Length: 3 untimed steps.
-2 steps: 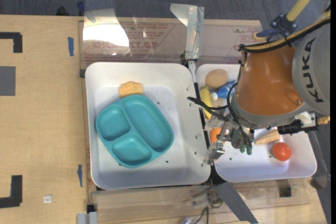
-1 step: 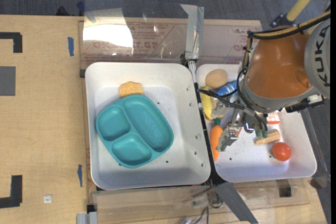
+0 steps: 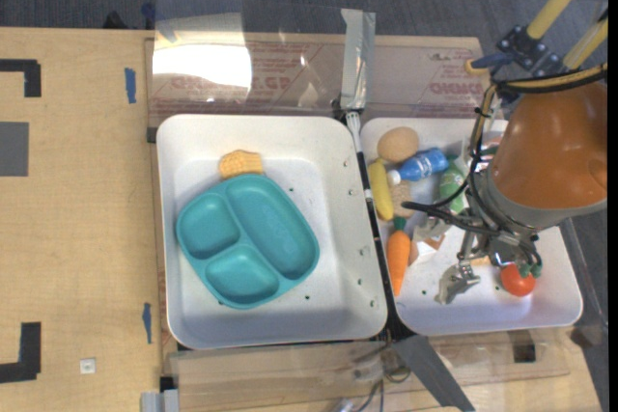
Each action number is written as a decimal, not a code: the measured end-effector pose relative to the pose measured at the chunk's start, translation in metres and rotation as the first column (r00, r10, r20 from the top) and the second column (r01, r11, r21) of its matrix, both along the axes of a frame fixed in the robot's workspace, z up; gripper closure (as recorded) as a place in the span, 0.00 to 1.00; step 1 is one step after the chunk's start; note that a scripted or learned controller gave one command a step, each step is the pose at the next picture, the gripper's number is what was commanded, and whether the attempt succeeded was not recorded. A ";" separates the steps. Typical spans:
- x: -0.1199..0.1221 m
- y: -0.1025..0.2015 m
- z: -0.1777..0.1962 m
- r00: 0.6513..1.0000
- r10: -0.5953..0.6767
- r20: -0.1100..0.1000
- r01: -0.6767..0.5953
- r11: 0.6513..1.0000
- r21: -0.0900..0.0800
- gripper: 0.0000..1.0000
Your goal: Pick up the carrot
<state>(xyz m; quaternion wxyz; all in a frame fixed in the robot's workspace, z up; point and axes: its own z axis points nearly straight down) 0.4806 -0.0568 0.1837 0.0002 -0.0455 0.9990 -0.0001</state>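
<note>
Camera view shows the carrot lying lengthwise against the nine o'clock wall of the right bin, leafy end towards twelve, tip towards six. Towards three o'clock of it, near but apart, the pincer hangs low over the bin floor; we cannot tell how wide it stands, and nothing shows in its grasp. A tomato sits at three o'clock of the pincer. We judge the carrot a light, stiff, smooth toy, likely to slip. We would take it across the thick upper half, though the close wall leaves little room.
</note>
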 end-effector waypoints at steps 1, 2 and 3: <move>0.024 0.009 0.000 0.998 -0.062 0.004 0.062 0.998 0.001 0.00; 0.003 0.064 0.000 0.984 -0.179 -0.002 0.179 0.984 0.002 0.00; 0.021 0.015 0.000 1.000 0.001 0.004 -0.001 1.000 0.000 0.00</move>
